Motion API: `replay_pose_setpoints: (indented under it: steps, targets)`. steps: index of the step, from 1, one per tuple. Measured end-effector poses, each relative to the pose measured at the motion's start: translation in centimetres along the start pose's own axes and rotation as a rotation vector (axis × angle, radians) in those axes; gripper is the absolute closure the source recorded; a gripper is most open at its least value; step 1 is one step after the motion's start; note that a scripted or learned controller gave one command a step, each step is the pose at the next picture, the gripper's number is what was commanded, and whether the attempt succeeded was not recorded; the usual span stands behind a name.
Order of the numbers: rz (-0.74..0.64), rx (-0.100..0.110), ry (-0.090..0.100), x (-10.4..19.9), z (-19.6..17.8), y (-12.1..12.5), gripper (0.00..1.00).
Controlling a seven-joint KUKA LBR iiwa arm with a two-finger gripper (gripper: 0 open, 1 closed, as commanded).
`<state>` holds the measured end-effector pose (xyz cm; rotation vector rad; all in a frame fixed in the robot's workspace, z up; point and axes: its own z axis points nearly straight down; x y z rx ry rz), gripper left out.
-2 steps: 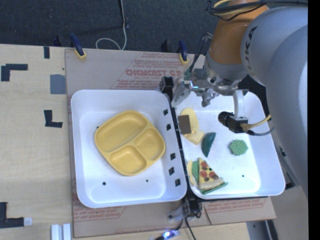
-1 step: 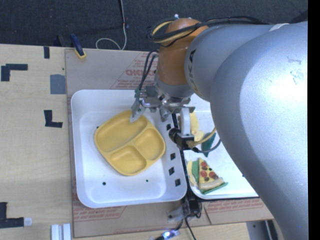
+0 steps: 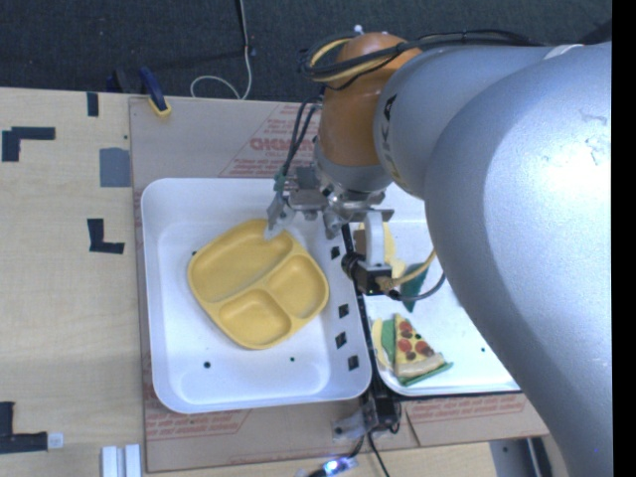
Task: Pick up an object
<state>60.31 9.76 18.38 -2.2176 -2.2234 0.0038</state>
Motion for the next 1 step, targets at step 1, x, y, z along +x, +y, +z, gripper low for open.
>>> replay_pose_setpoints:
  steps: [1]
  targets:
    - [0.0, -0.006, 0.002, 2.61, 8.66, -3.07, 0.0]
